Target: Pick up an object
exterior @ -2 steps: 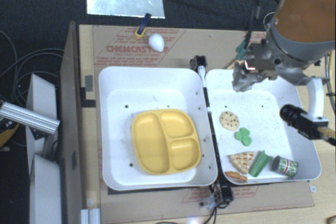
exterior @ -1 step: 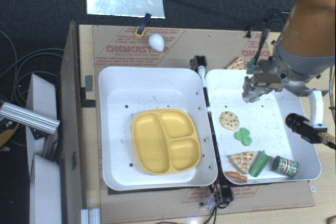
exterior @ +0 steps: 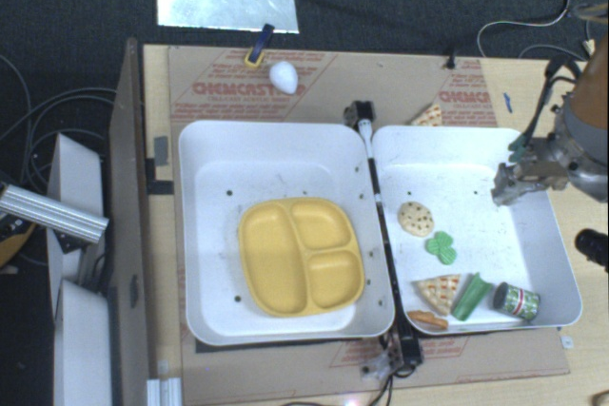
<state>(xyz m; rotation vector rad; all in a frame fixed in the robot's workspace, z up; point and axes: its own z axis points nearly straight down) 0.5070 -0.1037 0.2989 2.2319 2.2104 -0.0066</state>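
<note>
The right bin (exterior: 542, 233) holds several small things. A round speckled cookie (exterior: 415, 218) lies near its left wall, with a green leafy piece (exterior: 441, 249) just below it. Along the front edge lie a pizza slice (exterior: 439, 290), a green stick (exterior: 470, 297), a small green-and-red can (exterior: 516, 301) on its side and a thin orange piece (exterior: 424, 320). My gripper (exterior: 507, 183) hangs over the right bin's upper right part, above bare bin floor and well apart from every object. Nothing shows in it.
The left bin (exterior: 214, 166) bears a yellow three-compartment tray (exterior: 300, 255). Behind the bins on the cardboard lie a white egg (exterior: 284, 76), a blue-and-yellow tool (exterior: 258, 48) and another pizza slice (exterior: 429, 116). Cables run at the far left and upper right.
</note>
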